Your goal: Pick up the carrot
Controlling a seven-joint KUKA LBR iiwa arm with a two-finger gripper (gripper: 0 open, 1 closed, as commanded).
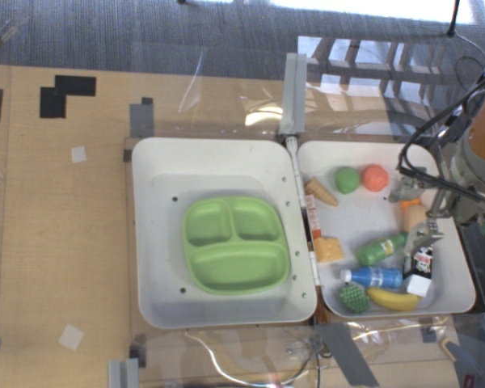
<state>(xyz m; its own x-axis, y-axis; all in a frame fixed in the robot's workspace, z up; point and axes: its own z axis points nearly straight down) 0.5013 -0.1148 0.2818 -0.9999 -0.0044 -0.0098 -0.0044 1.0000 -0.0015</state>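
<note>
- The claw (426, 234) hangs low over the right bin (462, 297), near that bin's right side.
- I cannot tell if the claw is apart or together. Its tip is small and mixed up with the things under it.
- The grey arm (477, 164) comes in from the right, with black cables looping above it.
- The carrot (412, 214) lies just beside the claw, up and to the left of it. It looks orange at the top and paler lower down. I cannot tell if the claw touches it.
- Just below the claw is a small black and white box (422, 263).
- A green bottle (380, 250) lies tilted to the left of the claw.
- Under that, a blue bottle (374, 278) lies on its side.
- A yellow banana (392, 300) lies along the front of the bin, next to a bumpy green ball (355, 297).
- Farther back are a smooth green ball (347, 179) and a red-orange ball (375, 177), side by side.
- Near the bin's left wall are a tan cone-shaped toy (321, 192) and a yellow-orange block (329, 250).
- The left bin (158, 176) holds a green plate (236, 243) with three parts.
</note>
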